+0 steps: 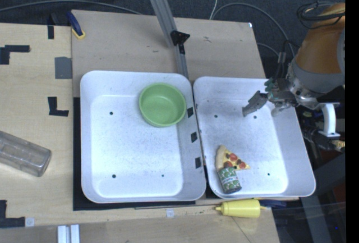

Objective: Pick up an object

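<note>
I'm in the approach: my claw (257,104), spread open and empty as far as I can tell, hangs over the right bin (291,180). The pizza slice (231,159) and small can (229,179) lie below and left of it, so next I must descend there.

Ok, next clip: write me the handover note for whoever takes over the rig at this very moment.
Pincer: above the upper part of the right bin, nothing visible between its fingers.
Right bin holds a pizza slice toy and a small green can, touching, near the front.
Left bin holds a green bowl at its back right.
Yellow bottle lies on the bench in front of the right bin.
Done: nothing picked. Left: grasp and lift one object.
</note>
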Tool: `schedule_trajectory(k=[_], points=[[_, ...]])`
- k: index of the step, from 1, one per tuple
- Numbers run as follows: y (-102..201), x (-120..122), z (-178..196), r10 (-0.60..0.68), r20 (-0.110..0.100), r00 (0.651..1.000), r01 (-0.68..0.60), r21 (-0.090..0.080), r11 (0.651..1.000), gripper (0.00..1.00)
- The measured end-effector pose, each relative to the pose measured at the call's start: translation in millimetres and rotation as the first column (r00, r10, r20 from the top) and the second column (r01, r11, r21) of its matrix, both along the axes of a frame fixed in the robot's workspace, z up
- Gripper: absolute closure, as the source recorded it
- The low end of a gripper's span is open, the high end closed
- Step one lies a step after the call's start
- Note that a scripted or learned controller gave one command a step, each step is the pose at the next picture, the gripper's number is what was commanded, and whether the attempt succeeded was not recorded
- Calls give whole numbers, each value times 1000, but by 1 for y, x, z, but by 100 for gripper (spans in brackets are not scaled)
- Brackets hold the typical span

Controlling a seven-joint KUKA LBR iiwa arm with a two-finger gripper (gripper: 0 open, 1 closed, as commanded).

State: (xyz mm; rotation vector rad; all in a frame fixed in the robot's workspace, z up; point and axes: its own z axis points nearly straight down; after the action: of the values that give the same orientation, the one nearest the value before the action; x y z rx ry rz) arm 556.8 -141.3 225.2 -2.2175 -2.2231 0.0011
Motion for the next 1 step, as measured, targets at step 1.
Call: schedule_trajectory(k=[1], points=[[0,0,0,0,0,1000,0,0,1000,0]])
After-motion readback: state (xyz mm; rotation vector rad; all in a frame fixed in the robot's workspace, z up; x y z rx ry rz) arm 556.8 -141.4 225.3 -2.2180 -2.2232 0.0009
